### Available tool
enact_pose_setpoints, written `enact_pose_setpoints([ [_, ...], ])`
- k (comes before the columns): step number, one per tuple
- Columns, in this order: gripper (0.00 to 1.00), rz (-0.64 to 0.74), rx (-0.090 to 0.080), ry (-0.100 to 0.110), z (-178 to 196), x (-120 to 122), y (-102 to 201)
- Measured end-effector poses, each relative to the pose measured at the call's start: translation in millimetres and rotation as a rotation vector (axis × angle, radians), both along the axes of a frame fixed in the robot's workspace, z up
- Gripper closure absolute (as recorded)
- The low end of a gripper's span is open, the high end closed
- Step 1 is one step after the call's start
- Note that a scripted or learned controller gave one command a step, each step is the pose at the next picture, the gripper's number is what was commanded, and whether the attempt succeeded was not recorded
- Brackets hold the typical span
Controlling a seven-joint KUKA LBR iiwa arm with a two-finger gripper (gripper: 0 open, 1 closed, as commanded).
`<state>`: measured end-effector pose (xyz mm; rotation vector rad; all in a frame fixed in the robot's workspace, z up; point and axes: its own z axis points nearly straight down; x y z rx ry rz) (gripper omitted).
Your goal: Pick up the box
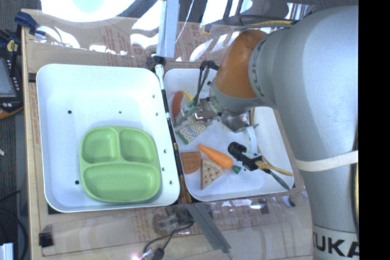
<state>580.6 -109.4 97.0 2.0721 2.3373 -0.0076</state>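
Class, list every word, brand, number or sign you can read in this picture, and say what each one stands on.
"KUKA", cut off at the picture's lower edge, in dark letters on the robot arm's grey base.
Reddish print on the clear sheet behind the bins: too blurred to read.
Pattern on the small box in the right bin: too small to read.

The box [194, 129], small, pale and covered in a fine printed pattern, lay tilted in the right bin [275, 142], near that bin's left wall and just above the carrot [216, 156].
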Motion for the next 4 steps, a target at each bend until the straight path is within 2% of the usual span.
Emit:
enact_pose_setpoints([
  [1, 1.00, 0.008, 0.006, -0.001, 10.3, 1.4, 4.8],
  [2, 1.00, 0.404, 0.013, 0.013, 136.5, 24.8, 38.4],
  [3, 0.00, 0.403, 0.013, 0.013, 136.4, 24.8, 38.5],
  [4, 0.00, 0.265, 0.013, 0.012, 1.3, -20.8, -27.1],
])
